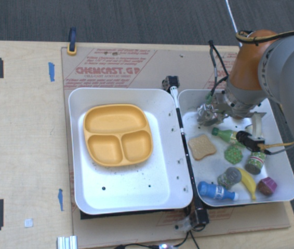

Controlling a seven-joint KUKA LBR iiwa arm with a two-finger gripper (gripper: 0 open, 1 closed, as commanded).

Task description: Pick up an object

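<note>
The gripper (209,113) hangs over the right bin (291,176)'s far-left corner; whether its fingers are parted cannot be told. Nearest candidates: toast slice (202,147), judged light, stiff, best pinched across its edges; green bottle (225,135), smooth, liable to roll, best gripped mid-body.

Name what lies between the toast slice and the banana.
In the camera view, a grey round can lies between the toast slice and the banana.
</note>
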